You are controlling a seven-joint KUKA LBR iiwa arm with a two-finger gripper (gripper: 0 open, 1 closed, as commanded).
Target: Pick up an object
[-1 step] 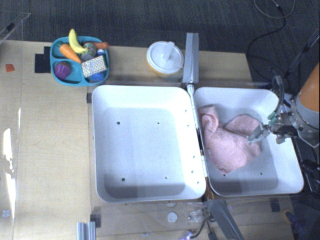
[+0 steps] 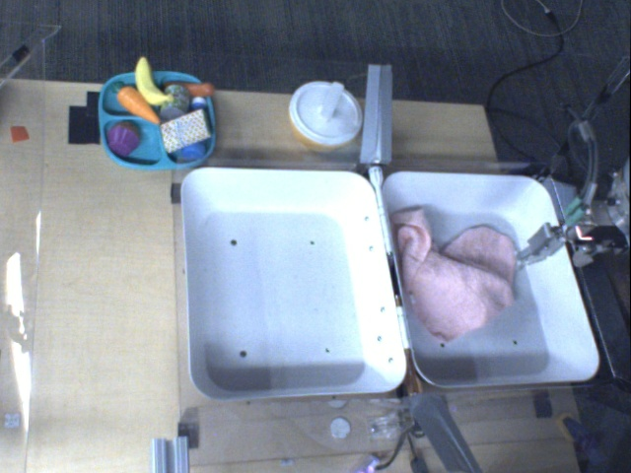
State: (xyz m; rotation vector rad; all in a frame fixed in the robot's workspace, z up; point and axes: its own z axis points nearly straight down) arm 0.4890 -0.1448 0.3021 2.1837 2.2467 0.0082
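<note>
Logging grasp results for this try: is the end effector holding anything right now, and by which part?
Cannot be told. The end effector sits at the right edge of the pink cloth in the right bin.

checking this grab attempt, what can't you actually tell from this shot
- Gripper, camera view: small and blurred at the right bin's rim, so open or shut is unclear, as is any contact with the crumpled pink cloth.
- Arm, camera view: cut off by the right edge.
- Underside of the pink cloth: hidden by its own folds.
- Small toys in the blue divided tray: too small to identify fully.
</note>
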